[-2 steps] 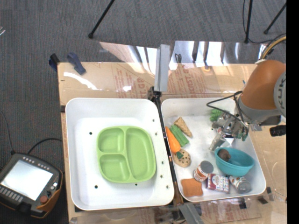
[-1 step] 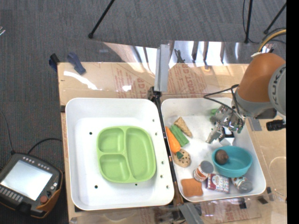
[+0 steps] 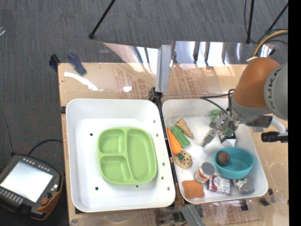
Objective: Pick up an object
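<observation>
My gripper (image 3: 216, 138) hangs low over the middle of the right bin (image 3: 202, 108), its fingers spread and open with nothing between them. One silver finger (image 3: 207, 139) points down-left toward the bin floor. Just below it is a teal bowl (image 3: 237, 166) holding a dark brown ball (image 3: 224, 157). Left of the gripper lie an orange carrot (image 3: 173, 142), a green vegetable (image 3: 180, 136) and a tan wedge (image 3: 184, 127). A speckled cookie (image 3: 183, 159) lies below them. A small green item (image 3: 216, 112) is partly hidden behind the wrist.
The left bin (image 3: 80, 117) holds a green divided plate (image 3: 127, 155). Along the right bin's front edge lie a small can (image 3: 204, 172), an orange block (image 3: 193, 189), a red-and-white carton (image 3: 218, 184) and another can (image 3: 244, 186). A tablet (image 3: 26, 182) lies on the floor at lower left.
</observation>
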{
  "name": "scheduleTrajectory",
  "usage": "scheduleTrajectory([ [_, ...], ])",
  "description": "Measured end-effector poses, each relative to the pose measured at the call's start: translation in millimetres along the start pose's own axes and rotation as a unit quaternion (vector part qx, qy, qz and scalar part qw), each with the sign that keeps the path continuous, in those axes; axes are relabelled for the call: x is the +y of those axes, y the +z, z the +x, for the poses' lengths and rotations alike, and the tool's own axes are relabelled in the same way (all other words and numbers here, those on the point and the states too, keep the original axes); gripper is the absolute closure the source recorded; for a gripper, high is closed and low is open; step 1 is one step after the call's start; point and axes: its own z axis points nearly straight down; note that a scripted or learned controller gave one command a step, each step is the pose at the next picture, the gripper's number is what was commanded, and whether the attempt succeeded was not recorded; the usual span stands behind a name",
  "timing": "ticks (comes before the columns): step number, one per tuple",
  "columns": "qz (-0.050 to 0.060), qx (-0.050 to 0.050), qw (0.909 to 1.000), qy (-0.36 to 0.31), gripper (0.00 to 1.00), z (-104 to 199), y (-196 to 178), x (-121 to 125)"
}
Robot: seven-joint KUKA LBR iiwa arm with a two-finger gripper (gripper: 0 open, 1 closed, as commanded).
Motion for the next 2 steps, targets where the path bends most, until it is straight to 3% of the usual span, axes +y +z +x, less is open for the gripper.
scheduleTrajectory([
  [1, -0.001, -0.001, 0.9981, 0.061, 0.00, -26.1, -0.9, 5.5],
  [2, 0.000, 0.000, 0.9903, 0.139, 0.00, 42.4, -0.3, 74.5],
])
